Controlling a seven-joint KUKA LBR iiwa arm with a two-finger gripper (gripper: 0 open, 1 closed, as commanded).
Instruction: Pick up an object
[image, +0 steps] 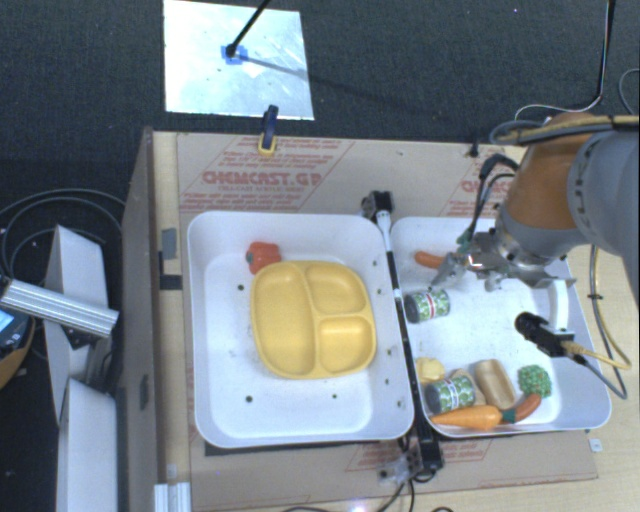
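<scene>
My gripper (468, 262) hangs over the back part of the right bin (590, 385), below the grey and orange wrist. Just to its left lies a small orange carrot-like piece (429, 259). A green can (427, 304) lies on its side a little nearer, beside the divider. Along the right bin's front edge sit a yellow piece (429, 370), a second can (455, 388), a bread-like piece (493, 380), a broccoli (534, 380), a long carrot (468, 417) and a red chili (526, 407). Nothing can be seen held in the gripper.
The left bin (225, 400) holds a yellow divided plate (312, 318) with a red object (263, 256) at its back left corner. A black part with a cable (545, 337) sticks out under the arm. The bin divider (396, 300) runs between the bins.
</scene>
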